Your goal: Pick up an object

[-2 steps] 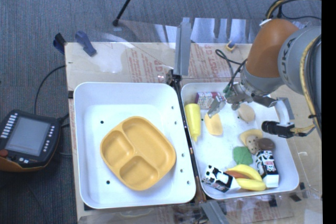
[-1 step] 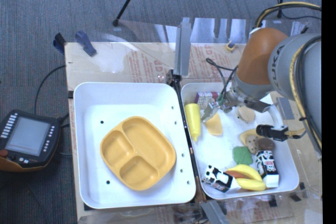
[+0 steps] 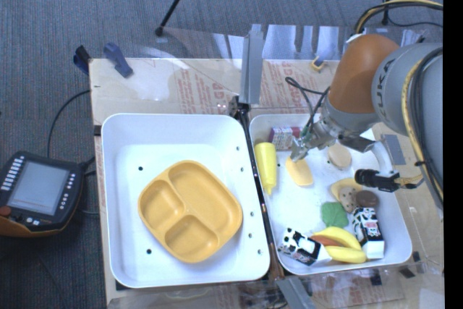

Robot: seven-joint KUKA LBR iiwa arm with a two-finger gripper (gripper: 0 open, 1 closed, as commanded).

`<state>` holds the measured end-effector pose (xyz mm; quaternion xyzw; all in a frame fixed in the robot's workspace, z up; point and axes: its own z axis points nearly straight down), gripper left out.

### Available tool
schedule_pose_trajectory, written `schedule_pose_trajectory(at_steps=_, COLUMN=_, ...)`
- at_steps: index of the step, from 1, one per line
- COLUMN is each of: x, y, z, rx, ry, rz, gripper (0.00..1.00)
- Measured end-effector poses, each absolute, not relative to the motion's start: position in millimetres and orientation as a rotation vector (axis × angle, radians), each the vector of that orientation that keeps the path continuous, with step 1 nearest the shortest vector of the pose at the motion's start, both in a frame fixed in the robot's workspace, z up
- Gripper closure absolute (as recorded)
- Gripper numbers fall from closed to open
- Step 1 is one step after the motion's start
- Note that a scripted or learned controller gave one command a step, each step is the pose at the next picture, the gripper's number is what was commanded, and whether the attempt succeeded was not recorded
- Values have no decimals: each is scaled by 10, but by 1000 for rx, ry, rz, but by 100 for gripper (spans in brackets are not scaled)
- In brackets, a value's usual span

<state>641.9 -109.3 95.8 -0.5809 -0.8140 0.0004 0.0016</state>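
Note:
My gripper hangs low in the right bin, near its back left part. Its tip is just above the upper end of a pale yellow wedge, touching it or nearly so. A yellow bottle lies along the bin's left wall, just left of the gripper. A small red and white can lies behind the gripper. A round beige biscuit sits to its right. No object shows lifted off the bin floor.
The left bin bears a yellow divided plate. At the front of the right bin lie a banana, two cow-patterned cartons, a green leaf and a brown biscuit. The arm's grey and orange body covers the bin's back right.

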Motion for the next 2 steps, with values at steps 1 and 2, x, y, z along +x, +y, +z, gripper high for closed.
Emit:
schedule_pose_trajectory(at_steps=1, x=6417, y=-1094, z=954, rx=-1824, ry=-2553, rz=2, gripper=0)
schedule_pose_trajectory(at_steps=2, x=6423, y=-1087, z=1045, rx=-1825, ry=-2552, rz=1, gripper=100)
